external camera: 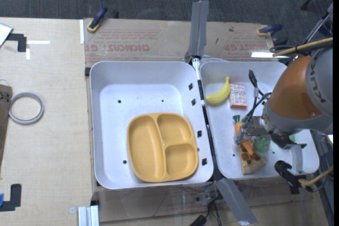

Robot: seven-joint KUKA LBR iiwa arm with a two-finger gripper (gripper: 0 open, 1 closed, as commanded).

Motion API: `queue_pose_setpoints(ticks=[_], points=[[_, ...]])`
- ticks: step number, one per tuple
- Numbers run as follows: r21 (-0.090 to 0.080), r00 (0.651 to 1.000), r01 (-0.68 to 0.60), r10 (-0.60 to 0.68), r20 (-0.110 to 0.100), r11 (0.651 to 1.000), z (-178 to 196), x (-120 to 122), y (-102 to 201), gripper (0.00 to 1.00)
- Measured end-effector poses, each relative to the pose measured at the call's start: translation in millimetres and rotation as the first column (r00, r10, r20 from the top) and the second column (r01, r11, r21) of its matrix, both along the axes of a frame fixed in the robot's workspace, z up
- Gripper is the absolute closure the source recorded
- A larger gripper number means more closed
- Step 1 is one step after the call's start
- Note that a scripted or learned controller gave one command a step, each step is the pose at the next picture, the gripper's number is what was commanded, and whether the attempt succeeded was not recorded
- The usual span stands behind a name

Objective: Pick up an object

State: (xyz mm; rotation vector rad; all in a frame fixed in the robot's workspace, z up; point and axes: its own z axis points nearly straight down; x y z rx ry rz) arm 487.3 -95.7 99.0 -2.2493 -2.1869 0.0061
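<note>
— Gripper (248, 134), status?
— Mine, low in the right bin (225, 164), over a heap of small toys (250, 155); its grip I cannot tell.
— Nearest item?
— That heap, directly beneath. The banana (219, 92) lies up-left, long axis slanted.

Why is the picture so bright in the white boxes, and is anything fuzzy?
In the camera view, even overhead light makes the left bin glow, and the yellow plate casts only a soft shadow; the banana looks sharp, while the small things under the claw are dim, crowded and hard to make out.
</note>
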Motion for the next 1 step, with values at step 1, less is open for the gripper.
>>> queue_pose_setpoints(ticks=[1], points=[[-0.002, 1.000, 0.017, -0.017, 0.003, 1.000, 108.1, 34.5, 40.7, 1.00]])
